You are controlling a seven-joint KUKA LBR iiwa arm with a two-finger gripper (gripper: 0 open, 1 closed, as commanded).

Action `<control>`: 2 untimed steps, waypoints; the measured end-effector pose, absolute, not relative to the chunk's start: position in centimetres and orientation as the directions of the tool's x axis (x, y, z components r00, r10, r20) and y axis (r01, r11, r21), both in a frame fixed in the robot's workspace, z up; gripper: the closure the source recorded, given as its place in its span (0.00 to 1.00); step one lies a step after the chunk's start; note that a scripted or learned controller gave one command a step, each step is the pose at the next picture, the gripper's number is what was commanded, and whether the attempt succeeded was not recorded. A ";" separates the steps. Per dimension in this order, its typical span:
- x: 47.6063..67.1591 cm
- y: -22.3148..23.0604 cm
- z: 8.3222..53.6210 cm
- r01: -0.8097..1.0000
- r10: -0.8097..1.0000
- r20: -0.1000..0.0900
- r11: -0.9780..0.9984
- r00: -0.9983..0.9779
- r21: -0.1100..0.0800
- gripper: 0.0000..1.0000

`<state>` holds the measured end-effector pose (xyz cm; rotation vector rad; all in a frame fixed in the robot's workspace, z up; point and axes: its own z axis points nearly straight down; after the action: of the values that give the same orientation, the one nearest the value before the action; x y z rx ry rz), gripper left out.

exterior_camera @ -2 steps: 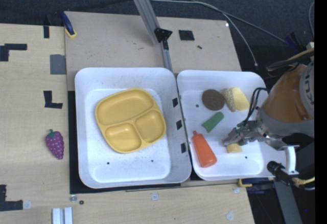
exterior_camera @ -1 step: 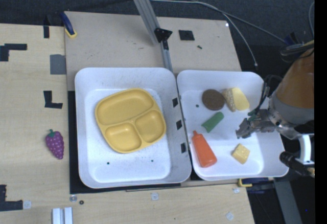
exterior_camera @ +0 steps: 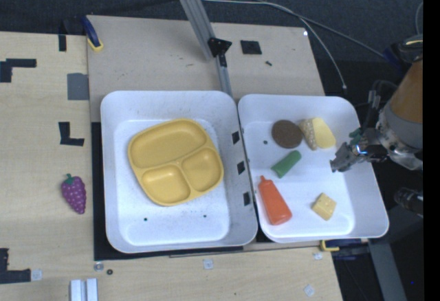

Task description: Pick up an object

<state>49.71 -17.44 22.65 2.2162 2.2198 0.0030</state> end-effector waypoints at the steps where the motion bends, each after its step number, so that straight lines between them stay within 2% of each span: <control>1: 50.1 -18.4 28.2 1.000 1.000 -0.003 0.000 0.000 0.005 1.00; 2: 51.7 -13.1 28.3 1.000 1.000 0.001 0.006 -0.006 0.000 1.00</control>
<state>51.69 -13.06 28.30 2.2149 2.2287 0.0007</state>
